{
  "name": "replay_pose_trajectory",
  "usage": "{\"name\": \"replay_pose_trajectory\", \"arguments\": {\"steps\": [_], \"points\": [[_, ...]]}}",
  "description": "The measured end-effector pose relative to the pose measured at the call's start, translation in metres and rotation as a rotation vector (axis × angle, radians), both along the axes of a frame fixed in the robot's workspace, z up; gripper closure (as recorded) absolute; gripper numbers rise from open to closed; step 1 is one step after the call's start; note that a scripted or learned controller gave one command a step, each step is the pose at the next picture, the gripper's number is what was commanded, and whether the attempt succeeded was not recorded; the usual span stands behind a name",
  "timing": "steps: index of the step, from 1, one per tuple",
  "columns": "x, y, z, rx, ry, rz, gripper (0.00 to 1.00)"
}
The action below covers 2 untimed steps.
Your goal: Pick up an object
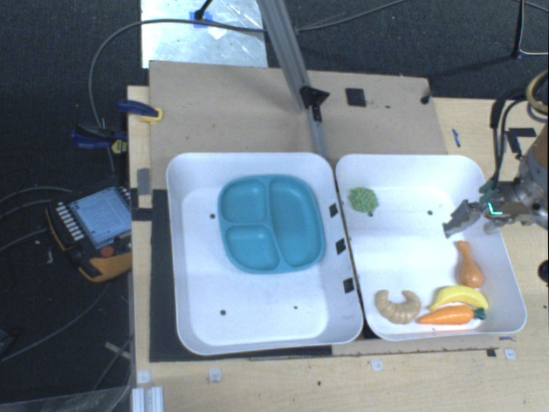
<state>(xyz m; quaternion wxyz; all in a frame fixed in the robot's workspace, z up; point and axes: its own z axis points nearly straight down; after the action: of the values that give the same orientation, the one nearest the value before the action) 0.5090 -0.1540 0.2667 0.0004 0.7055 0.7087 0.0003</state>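
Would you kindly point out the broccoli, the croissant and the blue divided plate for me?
broccoli [363, 200], camera view, on its green head.
croissant [398, 305], camera view, middle of its curved body.
blue divided plate [244, 202], camera view, floor of its upper left compartment.

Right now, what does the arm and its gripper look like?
The arm enters at the right edge, grey with an orange band near the wrist. Black cables loop alongside it. The gripper is dark grey and boxy, with a small teal light glowing on its body. No lettering is readable.
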Motion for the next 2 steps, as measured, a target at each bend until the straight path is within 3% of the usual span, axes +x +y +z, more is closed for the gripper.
{"name": "replay_pose_trajectory", "arguments": {"steps": [1,2], "points": [[0.0,0.0,0.0,0.0,-0.001,0.0,0.0],[-0.009,0.0,-0.055,0.001,0.003,-0.003,0.0]]}}
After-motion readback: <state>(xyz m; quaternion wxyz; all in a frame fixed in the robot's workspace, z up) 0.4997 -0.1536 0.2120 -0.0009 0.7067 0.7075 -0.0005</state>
